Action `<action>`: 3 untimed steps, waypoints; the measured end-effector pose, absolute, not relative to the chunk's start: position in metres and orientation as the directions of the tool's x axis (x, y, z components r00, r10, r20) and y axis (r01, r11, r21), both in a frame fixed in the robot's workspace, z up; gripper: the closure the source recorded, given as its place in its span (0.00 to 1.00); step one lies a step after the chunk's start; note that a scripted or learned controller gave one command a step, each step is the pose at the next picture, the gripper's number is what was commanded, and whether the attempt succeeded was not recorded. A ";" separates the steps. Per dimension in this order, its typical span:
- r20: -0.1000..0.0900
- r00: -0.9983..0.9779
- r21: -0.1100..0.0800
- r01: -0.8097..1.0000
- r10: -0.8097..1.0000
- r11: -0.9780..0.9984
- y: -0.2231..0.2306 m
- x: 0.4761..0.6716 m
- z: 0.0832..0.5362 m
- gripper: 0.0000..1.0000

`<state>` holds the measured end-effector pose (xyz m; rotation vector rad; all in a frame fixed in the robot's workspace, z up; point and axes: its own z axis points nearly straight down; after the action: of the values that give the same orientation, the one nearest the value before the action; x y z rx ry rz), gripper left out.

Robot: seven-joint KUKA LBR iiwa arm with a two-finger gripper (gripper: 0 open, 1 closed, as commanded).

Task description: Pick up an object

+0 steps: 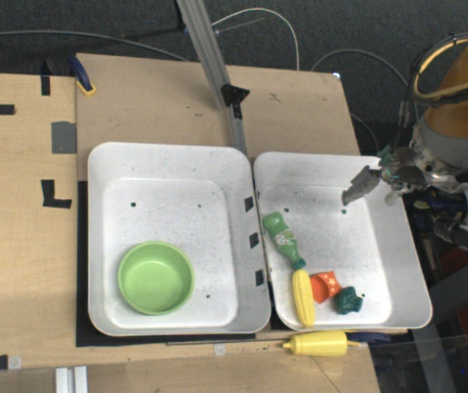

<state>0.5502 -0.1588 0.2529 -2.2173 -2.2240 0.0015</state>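
We count two white bins on tabletop (160, 97). Left bin (168, 162): one green bowl (156, 277) at 7 o'clock. Right bin (397, 252): four items at 6 o'clock, namely green bottle (283, 237), yellow corn (302, 297), orange piece (325, 286), dark green lump (348, 300), last two hard to identify. One yellow bottle (320, 344) outside below. Gripper (355, 191) at 1 o'clock; whether fingers apart, we cannot tell.

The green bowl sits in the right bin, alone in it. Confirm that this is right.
Not quite. The camera view shows the green bowl in the left bin, alone in it. The right bin holds the green bottle, a yellow corn cob, an orange piece and a dark green piece.
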 end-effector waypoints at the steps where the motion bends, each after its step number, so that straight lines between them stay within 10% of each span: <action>1: 0.000 -0.003 -0.001 1.000 1.000 0.003 -0.159 0.550 0.253 0.00; 3: 0.000 0.000 -0.008 1.000 1.000 0.000 -0.158 0.547 0.145 0.00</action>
<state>0.5468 -0.1579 0.1447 -2.2169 -2.2174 0.0087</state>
